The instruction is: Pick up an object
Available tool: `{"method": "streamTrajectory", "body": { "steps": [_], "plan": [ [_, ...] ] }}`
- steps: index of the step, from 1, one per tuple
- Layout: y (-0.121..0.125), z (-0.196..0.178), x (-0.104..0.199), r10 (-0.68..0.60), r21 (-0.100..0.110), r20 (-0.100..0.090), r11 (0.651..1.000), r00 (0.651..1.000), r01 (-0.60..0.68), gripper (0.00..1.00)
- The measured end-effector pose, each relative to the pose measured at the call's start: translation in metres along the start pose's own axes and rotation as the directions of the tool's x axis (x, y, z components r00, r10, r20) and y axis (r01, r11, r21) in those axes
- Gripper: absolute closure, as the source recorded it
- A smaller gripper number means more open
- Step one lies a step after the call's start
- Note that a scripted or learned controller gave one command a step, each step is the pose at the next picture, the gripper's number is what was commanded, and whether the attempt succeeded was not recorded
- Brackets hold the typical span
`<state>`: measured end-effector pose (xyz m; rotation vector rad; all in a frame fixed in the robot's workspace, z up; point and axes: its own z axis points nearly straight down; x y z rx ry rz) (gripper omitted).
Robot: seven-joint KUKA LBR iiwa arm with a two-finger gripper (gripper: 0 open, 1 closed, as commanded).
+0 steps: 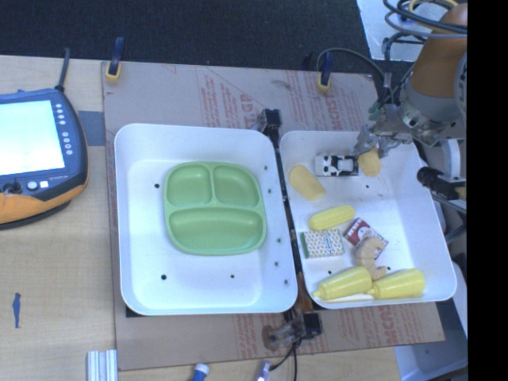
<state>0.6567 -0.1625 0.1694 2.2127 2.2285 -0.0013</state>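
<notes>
The fingers (371, 151) sit at the upper right of the frame, over the far end of the right bin (432, 213), closed on a small yellow piece (370, 163) that shows between their tips. Just left of it lies a black-and-white toy (334, 165), then a pale yellow block (305, 182). Lower in the same bin rest a corn cob (331, 217), a small printed box (323, 244) and two yellow cones (371, 283). The left bin (135, 213) carries a green divided plate (214, 208). A tablet-like pendant (36, 153) lies on the worktop (55, 292) at the left edge.

Grey arm (432, 94), orange band, black cables
</notes>
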Motion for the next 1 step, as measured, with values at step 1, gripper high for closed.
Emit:
{"method": "streamTrajectory", "body": {
  "steps": [1],
  "plan": [
    [-0.0234, -0.0457, 0.1140, 0.000, 0.004, -0.002, 1.000, 1.000, 0.000, 1.00]
  ]
}}
